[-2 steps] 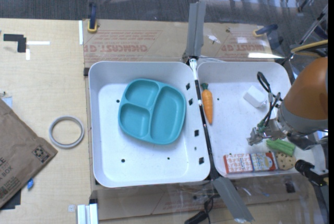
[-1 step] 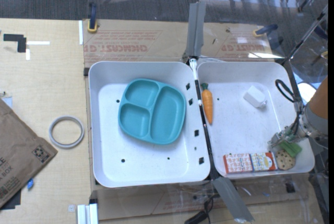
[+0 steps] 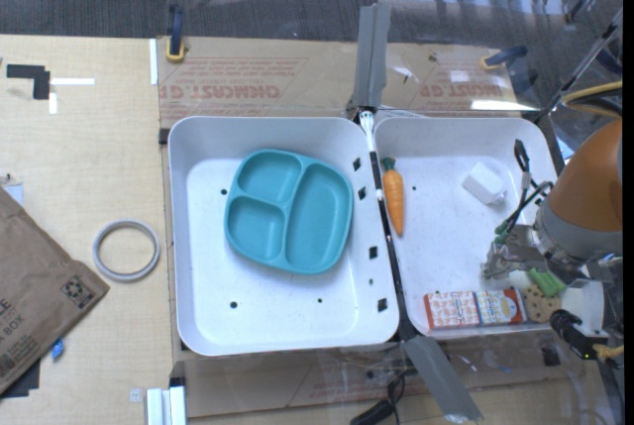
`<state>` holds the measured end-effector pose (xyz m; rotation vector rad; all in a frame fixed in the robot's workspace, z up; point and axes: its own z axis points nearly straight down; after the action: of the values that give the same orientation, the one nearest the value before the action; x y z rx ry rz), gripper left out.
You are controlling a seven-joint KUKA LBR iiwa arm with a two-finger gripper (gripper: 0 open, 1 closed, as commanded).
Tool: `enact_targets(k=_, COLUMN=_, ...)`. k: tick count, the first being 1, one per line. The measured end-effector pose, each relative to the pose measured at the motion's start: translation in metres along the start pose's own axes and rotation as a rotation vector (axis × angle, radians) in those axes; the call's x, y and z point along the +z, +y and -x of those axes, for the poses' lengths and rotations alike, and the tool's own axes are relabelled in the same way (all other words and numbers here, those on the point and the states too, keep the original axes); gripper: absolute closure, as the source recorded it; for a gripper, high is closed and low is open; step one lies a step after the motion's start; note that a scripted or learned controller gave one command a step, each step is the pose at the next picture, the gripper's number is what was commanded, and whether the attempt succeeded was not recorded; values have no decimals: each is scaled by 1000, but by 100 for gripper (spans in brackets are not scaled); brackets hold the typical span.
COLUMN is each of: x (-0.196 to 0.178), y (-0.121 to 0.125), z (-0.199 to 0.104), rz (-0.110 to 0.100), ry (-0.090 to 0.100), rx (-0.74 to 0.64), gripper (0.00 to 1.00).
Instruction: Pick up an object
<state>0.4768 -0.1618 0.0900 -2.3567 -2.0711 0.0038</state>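
The right bin (image 3: 446,245) holds an orange toy carrot (image 3: 394,200) with a green top along its left wall. A small white block (image 3: 484,182) lies towards the back right. A flat red-and-white printed box (image 3: 474,309) rests against the front wall. My gripper (image 3: 503,260) hangs low over the bin's right side, just above and to the right of the box and in front of the white block. The grey wrist and orange band (image 3: 594,190) rise behind it. Nothing is seen held in it.
In the left bin (image 3: 198,245) lies a teal divided plate (image 3: 289,210). A grey tape ring (image 3: 126,248) and a brown cardboard box (image 3: 35,294) sit on the wooden bench at the left. Cables and a tan perforated piece (image 3: 541,280) crowd the right bin's right edge.
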Motion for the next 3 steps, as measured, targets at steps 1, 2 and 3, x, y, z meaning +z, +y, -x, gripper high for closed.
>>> enact_targets(k=1, x=0, y=-4, z=-32, rz=1, ry=-1, rx=-436, gripper=100)
enact_targets(k=2, x=0, y=-4, z=-32, rz=1, ry=-1, rx=-436, gripper=0)
enact_targets(k=3, x=-49, y=51, z=-45, rz=3, ry=-3, rx=-604, gripper=0)
